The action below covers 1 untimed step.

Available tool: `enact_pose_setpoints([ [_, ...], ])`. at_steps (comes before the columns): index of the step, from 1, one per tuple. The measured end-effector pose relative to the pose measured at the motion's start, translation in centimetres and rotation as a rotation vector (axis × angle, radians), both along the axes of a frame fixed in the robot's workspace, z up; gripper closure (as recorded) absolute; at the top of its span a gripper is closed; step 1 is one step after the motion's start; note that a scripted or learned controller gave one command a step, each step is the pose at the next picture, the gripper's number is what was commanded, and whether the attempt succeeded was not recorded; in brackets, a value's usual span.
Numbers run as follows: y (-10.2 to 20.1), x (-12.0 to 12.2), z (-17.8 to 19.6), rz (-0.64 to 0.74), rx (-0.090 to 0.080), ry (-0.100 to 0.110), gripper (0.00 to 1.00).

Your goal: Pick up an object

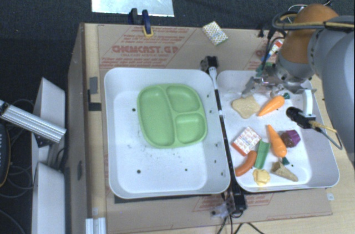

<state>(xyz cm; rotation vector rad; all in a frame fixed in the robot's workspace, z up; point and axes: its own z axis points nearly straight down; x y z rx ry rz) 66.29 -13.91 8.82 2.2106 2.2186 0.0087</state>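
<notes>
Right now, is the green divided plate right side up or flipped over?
Right side up: the green plate lies flat in the left bin, its three compartments facing up.

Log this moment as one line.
phase: reaching | gripper: over right bin, far end, near cracker and carrot | held: nothing seen | left bin: green tray

We see a pale green divided plastic plate point(172, 115) in the left white bin point(125, 172). In the right white bin point(321, 166), the grey arm's gripper point(265, 81) sits near the far wall, just beside a beige cracker-shaped piece point(245, 106) and an orange toy carrot point(270, 105).
</notes>
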Motion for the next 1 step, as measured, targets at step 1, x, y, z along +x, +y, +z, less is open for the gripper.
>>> enact_pose_setpoints([
  [1, -3.29, 0.79, -0.02, -0.001, 0.0, 0.003, 0.0],
])
